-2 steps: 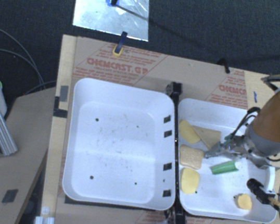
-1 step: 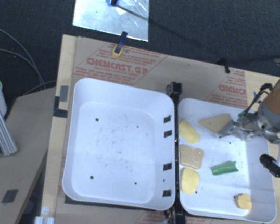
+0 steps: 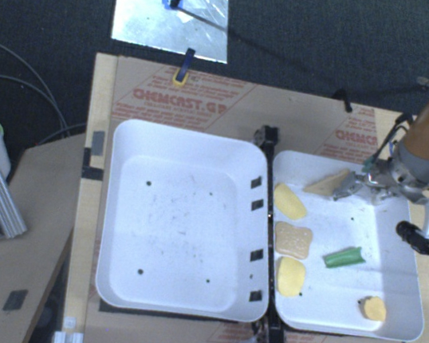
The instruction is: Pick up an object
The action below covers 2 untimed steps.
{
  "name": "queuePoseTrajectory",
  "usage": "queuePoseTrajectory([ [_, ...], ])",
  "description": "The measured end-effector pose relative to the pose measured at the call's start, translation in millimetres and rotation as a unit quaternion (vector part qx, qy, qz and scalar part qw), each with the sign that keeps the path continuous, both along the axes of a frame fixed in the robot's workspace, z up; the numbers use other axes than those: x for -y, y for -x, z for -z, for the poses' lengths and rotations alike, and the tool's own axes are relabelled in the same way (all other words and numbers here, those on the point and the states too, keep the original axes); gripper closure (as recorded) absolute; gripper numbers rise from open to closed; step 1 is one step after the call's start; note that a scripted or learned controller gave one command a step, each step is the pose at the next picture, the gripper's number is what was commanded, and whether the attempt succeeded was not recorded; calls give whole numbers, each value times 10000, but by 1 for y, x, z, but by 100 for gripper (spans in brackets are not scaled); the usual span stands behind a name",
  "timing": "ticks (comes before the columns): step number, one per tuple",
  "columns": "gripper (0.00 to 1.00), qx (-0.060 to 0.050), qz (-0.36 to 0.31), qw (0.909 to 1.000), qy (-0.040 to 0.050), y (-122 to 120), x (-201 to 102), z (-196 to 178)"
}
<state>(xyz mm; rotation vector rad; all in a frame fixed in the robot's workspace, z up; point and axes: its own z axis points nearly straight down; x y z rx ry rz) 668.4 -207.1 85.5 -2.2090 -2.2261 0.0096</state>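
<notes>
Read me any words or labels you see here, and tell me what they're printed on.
"CHEMCAST GP": red print on the brown board under the two bins, top left, reads roughly so, the last letters unsure.
Red print repeats at the board's top right corner, slanted and partly hidden by the arm: too broken to read.
No other text is readable.
</notes>
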Motion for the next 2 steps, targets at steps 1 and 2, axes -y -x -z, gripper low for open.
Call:
queuePoseTrajectory([
  [1,0,-5,59,10000,-14,131,-5,2],
  [2,0,67,7,10000,6,87,-13,0],
])
